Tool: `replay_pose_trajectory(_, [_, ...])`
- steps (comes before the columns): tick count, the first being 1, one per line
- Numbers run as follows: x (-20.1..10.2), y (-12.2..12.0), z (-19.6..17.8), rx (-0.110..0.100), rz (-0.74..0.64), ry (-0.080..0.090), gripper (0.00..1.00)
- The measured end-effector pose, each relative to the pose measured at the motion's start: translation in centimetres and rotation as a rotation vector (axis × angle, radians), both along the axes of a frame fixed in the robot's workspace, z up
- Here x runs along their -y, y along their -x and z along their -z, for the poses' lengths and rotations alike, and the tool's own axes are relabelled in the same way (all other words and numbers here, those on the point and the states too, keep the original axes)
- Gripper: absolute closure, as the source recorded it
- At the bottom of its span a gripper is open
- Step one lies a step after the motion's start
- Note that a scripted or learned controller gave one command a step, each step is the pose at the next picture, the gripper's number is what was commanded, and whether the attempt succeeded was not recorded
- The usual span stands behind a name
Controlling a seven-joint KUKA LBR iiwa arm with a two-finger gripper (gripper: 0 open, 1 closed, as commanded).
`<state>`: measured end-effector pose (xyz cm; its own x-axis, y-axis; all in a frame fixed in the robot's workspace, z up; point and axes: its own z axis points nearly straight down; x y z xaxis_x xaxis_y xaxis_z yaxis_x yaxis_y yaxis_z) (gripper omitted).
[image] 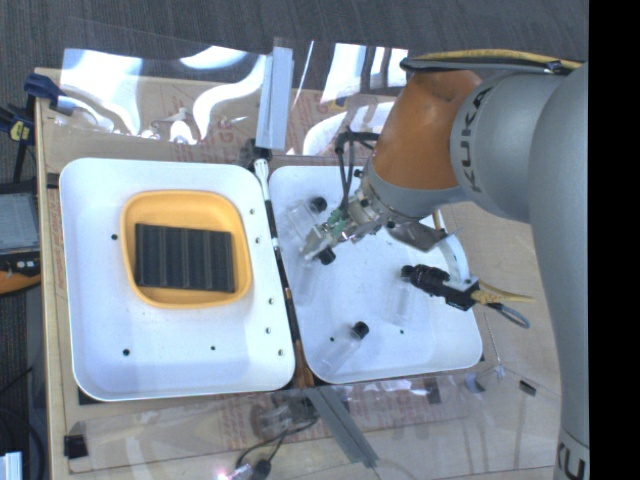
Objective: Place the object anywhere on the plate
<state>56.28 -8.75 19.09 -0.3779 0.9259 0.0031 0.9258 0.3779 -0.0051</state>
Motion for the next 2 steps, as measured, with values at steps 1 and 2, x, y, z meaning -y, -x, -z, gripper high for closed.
replay_pose_trajectory(1, [-5.33,-3.59,-0.04,0.003,-0.034,0.001,1.0])
replay_pose_trajectory(2, [-5.29,-3.6,-0.05,0.004,-0.033,0.001,0.0])
